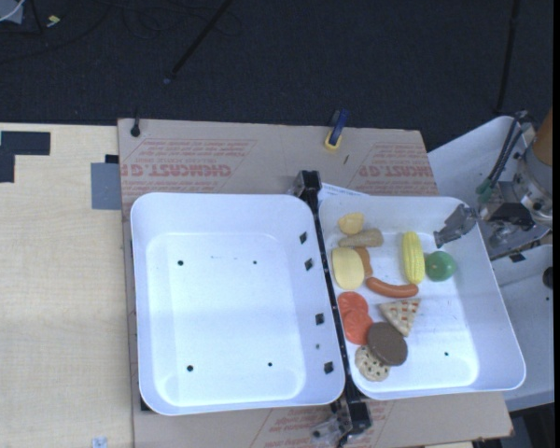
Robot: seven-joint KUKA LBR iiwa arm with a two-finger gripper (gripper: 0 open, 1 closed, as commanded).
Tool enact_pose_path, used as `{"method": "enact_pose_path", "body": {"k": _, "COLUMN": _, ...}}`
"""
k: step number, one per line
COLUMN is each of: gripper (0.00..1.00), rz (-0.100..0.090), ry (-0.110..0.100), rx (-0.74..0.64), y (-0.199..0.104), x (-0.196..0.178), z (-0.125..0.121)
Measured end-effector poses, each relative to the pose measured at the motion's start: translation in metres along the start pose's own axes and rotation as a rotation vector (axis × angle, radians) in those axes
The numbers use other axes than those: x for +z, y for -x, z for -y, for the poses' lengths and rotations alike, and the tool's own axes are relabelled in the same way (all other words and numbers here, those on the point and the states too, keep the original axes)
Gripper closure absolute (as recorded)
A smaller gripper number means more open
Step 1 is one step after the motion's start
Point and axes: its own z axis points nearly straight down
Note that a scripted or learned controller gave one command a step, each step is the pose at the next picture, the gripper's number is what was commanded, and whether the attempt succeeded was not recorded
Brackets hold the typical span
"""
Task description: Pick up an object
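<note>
While your gripper (pixel 455 224) hangs over the right bin (pixel 490 367) near the green ball (pixel 440 266), fingers unreadable, every toy food lies ungrasped, so picking remains.

Lighting here is pretty even and bright from overhead, no harsh hotspots. The two white bins (pixel 226 215) come close to blowing out, walls and floor almost merge, with just a soft grey shade along the inner rims. The toy food (pixel 378 287) throws only faint, short shadows. The wooden bench (pixel 47 297) looks warm and flat, while the dark carpet (pixel 261 45) up top swallows detail. Overall it's a bit soft and low-res; the gripper (pixel 457 224) at the right edge looks smeary, and small print on the cardboard (pixel 196 161) is barely readable.
</note>
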Motion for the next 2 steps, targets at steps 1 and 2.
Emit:
{"method": "enact_pose_path", "body": {"k": 1, "gripper": 0.00, "rz": -0.003, "ry": -0.007, "rx": 0.000, "y": -0.032, "x": 0.190, "z": 0.050}}
{"method": "enact_pose_path", "body": {"k": 2, "gripper": 1.00, "rz": 0.000, "ry": -0.001, "rx": 0.007, "y": -0.028, "x": 0.172, "z": 0.048}}
